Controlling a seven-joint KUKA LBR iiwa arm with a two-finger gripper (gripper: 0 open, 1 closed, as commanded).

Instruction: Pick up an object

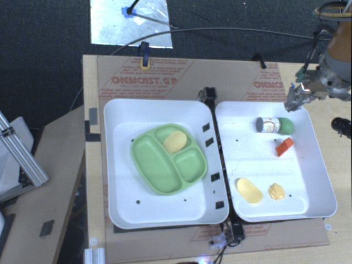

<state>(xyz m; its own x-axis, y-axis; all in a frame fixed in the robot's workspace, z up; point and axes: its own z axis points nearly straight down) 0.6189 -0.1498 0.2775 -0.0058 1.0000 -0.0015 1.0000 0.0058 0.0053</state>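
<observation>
The right bin (308, 202) holds a small bottle (274, 126) with a green cap lying on its side, a red-orange block (284, 147), a flat yellow piece (249, 191) and a small yellow lump (276, 191). My gripper (296, 99) hangs over the far right corner of that bin, above and to the right of the bottle. Nothing shows between its fingers, and they look close together. In the left bin (118, 202) a green divided plate (168, 159) carries a yellow item (175, 141) in its upper compartment.
A black hinge strip (215, 147) runs between the two bins. Both bins rest on a cardboard sheet (165, 78) on the bench. A silver foil square (131, 15) lies on the dark floor behind. A metal bracket (19, 153) stands at the left.
</observation>
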